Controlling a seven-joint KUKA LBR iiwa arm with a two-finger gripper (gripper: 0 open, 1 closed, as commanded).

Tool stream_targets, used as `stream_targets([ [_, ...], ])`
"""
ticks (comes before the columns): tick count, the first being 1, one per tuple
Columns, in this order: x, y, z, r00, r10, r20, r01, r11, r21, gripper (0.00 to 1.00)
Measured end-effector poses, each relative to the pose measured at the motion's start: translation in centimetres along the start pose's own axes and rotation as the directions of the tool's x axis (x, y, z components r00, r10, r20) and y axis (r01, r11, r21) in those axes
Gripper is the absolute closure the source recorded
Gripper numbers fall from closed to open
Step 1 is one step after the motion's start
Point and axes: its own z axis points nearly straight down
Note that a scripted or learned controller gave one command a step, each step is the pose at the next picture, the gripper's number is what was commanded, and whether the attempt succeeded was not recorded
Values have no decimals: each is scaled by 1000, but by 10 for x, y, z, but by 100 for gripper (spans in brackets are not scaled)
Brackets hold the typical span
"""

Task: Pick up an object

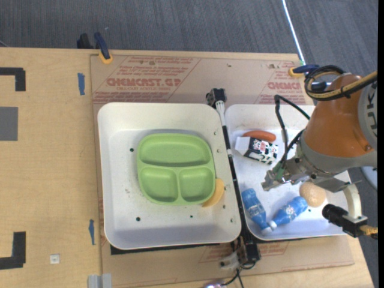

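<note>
Wooden surface (48, 161) carries two white bins. Whether the tool (277, 177) is open or grasping cannot be told. Just below it in the right bin (240, 116) lie two blue bottles (254, 209), slanting like a V, caps meeting.

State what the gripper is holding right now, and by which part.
Cannot be told. The gripper hangs over the right bin, above the blue bottles, and no object shows between its fingers.
</note>
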Motion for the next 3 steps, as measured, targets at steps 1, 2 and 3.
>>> stream_targets([
  [1, 0, 0, 0, 1000, 0, 0, 0, 1000, 0, 0],
  [2, -97, 34, 35, 999, 45, 2, -45, 999, 1, 0],
  [3, -153, 151, 78, 999, -43, 3, 43, 999, -5, 0],
])
